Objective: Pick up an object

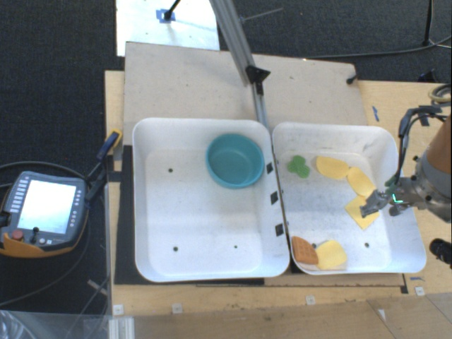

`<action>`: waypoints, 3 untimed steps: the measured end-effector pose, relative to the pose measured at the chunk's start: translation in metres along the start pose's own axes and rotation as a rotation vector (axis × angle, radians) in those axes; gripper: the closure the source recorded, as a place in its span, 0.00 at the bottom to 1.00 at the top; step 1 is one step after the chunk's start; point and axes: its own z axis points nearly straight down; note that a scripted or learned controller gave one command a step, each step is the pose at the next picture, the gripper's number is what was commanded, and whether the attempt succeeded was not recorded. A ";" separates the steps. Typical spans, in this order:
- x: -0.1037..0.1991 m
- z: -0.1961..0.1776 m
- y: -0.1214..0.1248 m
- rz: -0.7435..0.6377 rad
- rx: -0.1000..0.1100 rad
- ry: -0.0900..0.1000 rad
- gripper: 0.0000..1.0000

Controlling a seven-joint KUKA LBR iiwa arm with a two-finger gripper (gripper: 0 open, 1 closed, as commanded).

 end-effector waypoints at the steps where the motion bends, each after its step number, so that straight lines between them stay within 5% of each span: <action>1: 0.000 0.000 0.000 0.000 0.000 0.000 0.00; 3: 0.003 0.102 -0.009 0.000 0.003 0.001 0.00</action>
